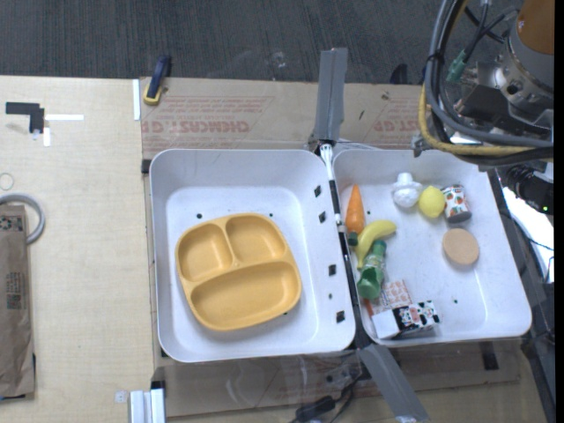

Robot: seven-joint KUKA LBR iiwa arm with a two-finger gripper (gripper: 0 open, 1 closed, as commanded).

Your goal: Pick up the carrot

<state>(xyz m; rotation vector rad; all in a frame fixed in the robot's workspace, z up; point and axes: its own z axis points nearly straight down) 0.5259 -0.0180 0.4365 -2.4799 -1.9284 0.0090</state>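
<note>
The carrot (354,208) is small and orange, lying upright along the left wall of the right bin (498,320), just above a yellow banana (375,236). The arm's wrist and cabling fill the upper right corner, above and to the right of the right bin, well away from the carrot. Its fingers are outside what I can make out.
The left bin (167,263) holds a yellow divided plate (238,270). In the right bin lie a green bottle (371,270), a white item (405,191), a lemon (431,202), a small can (455,203), a tan disc (460,247) and a carton (404,315).
</note>
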